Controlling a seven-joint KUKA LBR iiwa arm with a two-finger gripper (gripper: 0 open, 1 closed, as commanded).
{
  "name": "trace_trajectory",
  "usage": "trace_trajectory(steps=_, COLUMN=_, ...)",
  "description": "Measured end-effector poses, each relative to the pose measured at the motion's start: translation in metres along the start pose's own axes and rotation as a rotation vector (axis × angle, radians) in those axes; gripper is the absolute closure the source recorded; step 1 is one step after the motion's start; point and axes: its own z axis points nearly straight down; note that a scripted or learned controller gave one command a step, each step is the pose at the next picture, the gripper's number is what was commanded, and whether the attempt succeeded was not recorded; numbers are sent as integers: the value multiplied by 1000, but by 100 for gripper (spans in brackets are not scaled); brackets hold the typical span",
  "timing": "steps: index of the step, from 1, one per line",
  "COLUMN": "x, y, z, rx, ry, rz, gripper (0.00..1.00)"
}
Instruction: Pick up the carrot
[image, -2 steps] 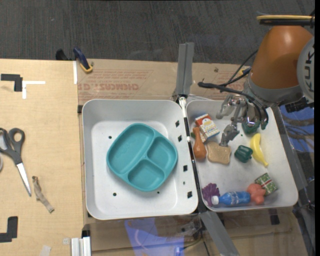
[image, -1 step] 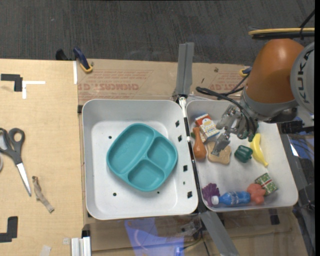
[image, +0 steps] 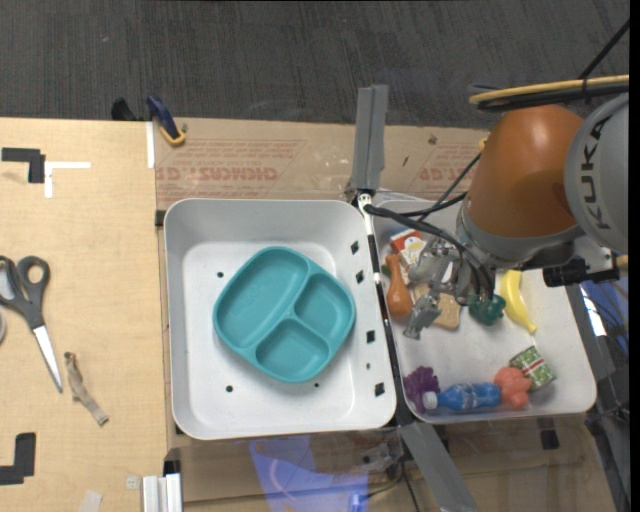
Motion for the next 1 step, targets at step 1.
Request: trace_trajectory(steps=1, x=-13, y=-43, z=0, rx=0, ry=-1, rz=120, gripper=0)
